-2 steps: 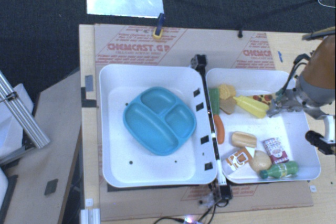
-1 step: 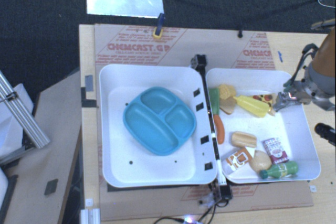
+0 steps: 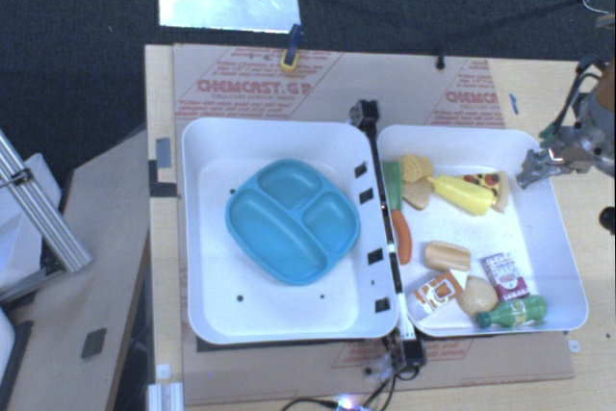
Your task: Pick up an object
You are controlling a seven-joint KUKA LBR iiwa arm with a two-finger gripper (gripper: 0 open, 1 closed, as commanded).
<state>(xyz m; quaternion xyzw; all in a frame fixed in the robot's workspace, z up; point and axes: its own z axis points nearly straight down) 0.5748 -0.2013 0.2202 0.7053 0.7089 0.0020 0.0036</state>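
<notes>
Fingers (image 3: 529,174), open or clenched impossible to tell, hover over the right bin's rim (image 3: 570,257), apparently lining up on the toy food (image 3: 462,195).

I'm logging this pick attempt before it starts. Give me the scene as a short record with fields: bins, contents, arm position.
left bin: holds a blue divided plate, lying flat
right bin: holds toy food
food, far end: corn, yellow bottle, pizza slice
food, divider side: carrot
food, near end: hot dog bun, green bottle, small packets
hand: at the right bin's far right corner, above the rim
held: nothing seen in the hand
</notes>
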